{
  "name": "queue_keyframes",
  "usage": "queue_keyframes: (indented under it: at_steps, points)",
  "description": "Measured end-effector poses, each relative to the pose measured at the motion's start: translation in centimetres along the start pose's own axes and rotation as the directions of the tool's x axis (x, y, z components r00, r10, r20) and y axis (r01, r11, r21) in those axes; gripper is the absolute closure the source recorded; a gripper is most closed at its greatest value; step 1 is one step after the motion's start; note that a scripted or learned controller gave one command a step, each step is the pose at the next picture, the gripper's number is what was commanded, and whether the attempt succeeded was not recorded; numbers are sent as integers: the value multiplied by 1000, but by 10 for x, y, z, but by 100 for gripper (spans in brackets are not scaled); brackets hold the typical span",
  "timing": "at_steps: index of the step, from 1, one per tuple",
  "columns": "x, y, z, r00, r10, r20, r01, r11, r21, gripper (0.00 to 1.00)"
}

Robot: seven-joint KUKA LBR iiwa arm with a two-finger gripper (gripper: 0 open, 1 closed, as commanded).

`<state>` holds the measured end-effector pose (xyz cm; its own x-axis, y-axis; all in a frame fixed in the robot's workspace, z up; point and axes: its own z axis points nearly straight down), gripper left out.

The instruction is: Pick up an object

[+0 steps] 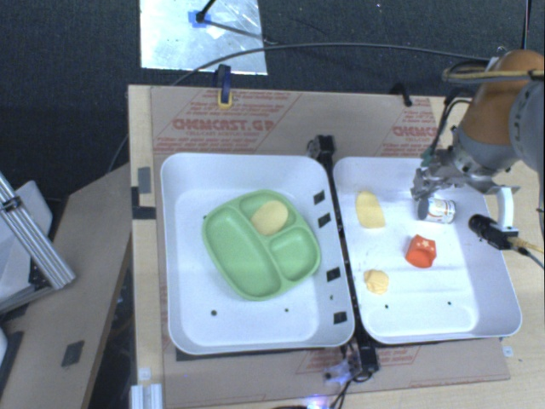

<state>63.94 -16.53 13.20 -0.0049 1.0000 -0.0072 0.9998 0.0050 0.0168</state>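
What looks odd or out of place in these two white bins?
Little stands out. The green plastic divided plate sits askew in the left white bin, with a pale yellow lump in one compartment. In the right white bin, a small white cylinder lies tipped on its side below the gripper.

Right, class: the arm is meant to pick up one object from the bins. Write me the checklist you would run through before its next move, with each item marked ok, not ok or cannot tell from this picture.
1. Objects available in the right bin: ok. A pale yellow piece, a red piece and a small yellow piece lie apart from each other.
2. Gripper over the right bin: ok, near its far right part.
3. Gripper lined up over one object: not ok; it sits beside the red piece, not above it.
4. Fingers open or shut: cannot tell.
5. Object already held: cannot tell.
6. Green plate in the left bin away from the arm: ok.
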Motion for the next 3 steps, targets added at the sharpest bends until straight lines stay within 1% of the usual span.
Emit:
queue_keyframes:
  at_steps: [1,2,3]
  points:
    - [8,7,-59,1000,0,-6,0,1000,10,100]
    - [8,3,-106,1000,0,-6,0,1000,10,100]
    - [11,5,-171,1000,-1,-5,1,1000,8,100]
